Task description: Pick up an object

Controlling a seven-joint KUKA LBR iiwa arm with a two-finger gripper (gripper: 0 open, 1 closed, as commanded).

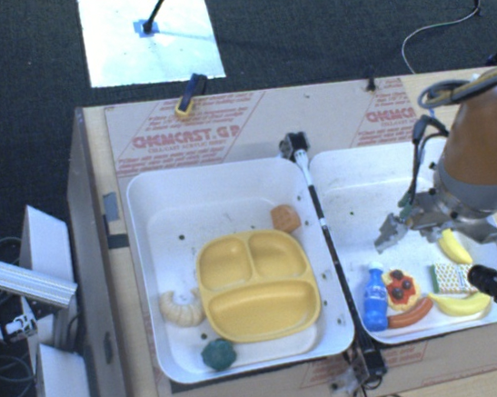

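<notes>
Grey metal two-finger gripper (pixel 398 229), fingers spread wide and holding nothing, hovers over the right white bin (pixel 356 178) near a blue plastic bottle (pixel 373 296), whose crowding neighbours risk a fumbled grasp.

Blue bottle (pixel 374 296) upright-ish, rt bin front-left; banana (pixel 462 303) nearby.

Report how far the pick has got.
Done: the arm has reached over the right bin, and the gripper sits low above its bare floor. In hand: nothing shows between the fingers. Left: the grasp and lift. The bottle, pizza slice, hot dog and bananas all lie on the bin floor, nearer the front rim.
</notes>
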